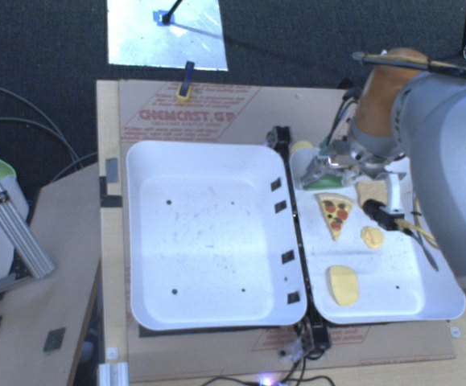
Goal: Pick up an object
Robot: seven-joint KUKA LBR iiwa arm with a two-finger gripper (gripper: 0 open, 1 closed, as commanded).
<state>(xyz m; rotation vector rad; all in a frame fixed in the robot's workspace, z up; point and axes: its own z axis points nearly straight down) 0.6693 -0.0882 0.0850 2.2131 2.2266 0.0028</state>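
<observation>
Two bins [208,240] [393,284], one pizza slice [335,213]

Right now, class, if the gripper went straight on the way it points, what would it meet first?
Probably the green object lying just beneath the gripper in the right bin. The pizza slice lies nearer the camera, off that line. Depth is unclear, so it could meet bin floor instead.

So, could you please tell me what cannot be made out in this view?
Camera view:
- green item: mostly covered by the gripper, shape unclear.
- tan item: partly hidden behind the arm.
- right bin: far-right side covered by the arm.
- pale yellow item: too small to identify.
</observation>
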